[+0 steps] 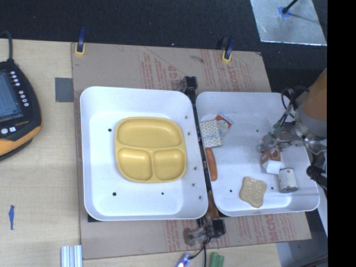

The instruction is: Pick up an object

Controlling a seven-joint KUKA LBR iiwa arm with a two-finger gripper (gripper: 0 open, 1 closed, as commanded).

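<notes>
Roughly centred on tabletop (44, 204): two shallow white plastic bins side by side, touching along inner edges. Left bin (100, 199): one yellow three-compartment plastic plate (150, 149), nothing else counted inside. Right bin (245, 107): five loose items counted. One patterned white packet with red-blue corner (214, 129) near upper left, just beside divider. One orange-red sausage-shaped toy (211, 163) lying lengthwise along left wall, just below packet. One tan toast-shaped slice (252, 191) near front wall. One small grey-white cylinder (287, 179) at front right, just beside one small white block (273, 167). Reddish-brown item at right, partly hidden under pincer, identity unclear.

One grey arm with orange band (312, 107) entering from right, over right bin's right side. Pincer (272, 143) low over reddish-brown item and white block; finger spread cannot be told, tips blurred into clutter, no item clearly seen between them.

Outside bins: one black-orange handheld pendant (16, 113) at left edge, two blue-yellow clamps (80, 43) along brown cardboard sheet (161, 65) back edge, one grey tape square (64, 89).
</notes>
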